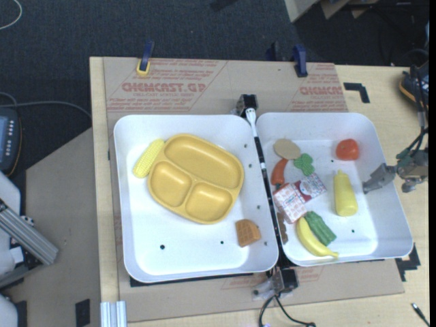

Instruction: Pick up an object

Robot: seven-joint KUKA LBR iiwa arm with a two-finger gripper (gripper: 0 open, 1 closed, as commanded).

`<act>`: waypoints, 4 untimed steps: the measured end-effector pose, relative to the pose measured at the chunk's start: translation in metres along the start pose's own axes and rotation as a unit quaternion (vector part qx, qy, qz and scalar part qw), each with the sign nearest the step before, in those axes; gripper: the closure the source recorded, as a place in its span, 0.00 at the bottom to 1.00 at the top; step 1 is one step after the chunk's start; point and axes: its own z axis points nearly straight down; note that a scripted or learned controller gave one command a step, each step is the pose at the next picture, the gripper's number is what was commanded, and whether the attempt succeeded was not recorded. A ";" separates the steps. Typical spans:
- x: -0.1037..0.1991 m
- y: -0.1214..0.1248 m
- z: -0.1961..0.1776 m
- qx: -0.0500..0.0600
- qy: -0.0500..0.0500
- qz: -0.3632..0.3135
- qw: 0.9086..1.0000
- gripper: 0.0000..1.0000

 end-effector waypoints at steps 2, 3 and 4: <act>-0.001 0.005 0.036 -0.004 -0.001 -0.002 1.000 0.00; 0.008 0.008 0.083 -0.004 0.000 -0.003 1.000 0.00; 0.008 0.008 0.132 -0.004 0.000 -0.002 1.000 0.00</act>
